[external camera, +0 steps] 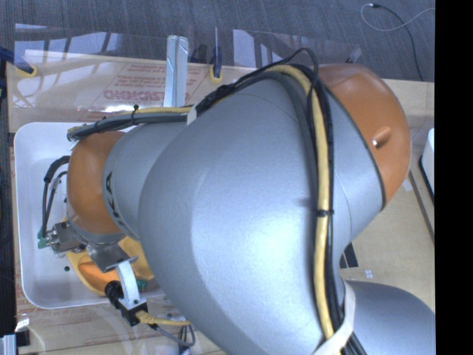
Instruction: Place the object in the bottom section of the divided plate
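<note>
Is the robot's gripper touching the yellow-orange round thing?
Cannot tell. In the camera view the big grey arm covers most of the yellow-orange round thing and any contact.

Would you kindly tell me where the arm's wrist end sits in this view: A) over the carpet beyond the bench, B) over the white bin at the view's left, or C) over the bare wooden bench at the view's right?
B: the orange band and the wrist below it lie within the walls of the white bin at the view's left, partly covering a yellow-orange thing in that bin.
</note>
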Robot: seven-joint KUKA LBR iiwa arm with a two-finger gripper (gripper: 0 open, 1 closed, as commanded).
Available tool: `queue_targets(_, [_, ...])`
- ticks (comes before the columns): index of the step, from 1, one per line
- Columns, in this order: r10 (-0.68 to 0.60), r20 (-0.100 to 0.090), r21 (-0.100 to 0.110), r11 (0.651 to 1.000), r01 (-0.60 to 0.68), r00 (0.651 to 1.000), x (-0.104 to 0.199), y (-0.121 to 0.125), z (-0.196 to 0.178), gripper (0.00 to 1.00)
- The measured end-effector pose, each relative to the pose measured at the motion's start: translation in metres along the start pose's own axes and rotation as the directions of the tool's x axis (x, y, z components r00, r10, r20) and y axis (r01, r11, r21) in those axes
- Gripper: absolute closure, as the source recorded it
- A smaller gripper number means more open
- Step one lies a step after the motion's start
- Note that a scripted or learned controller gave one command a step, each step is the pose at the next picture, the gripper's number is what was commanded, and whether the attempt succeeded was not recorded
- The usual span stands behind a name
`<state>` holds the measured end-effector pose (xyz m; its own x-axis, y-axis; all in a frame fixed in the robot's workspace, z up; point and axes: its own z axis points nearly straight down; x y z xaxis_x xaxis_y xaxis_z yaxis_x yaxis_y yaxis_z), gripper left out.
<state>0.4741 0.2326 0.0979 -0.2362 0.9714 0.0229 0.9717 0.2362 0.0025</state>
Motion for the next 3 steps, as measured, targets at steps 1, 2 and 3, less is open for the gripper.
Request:
queue_targets(1, [0.142, -0.007, -0.010, 0.990, -0.142, 0.990, -0.004, 0.005, 0.004, 1.00])
queue_targets(2, [0.020, -0.006, -0.012, 1.000, -0.020, 1.000, -0.006, -0.001, 0.004, 1.00])
queue_targets(3, [0.274, 0.006, 0.000, 0.962, -0.274, 0.962, -0.026, 0.086, -0.018, 1.00])
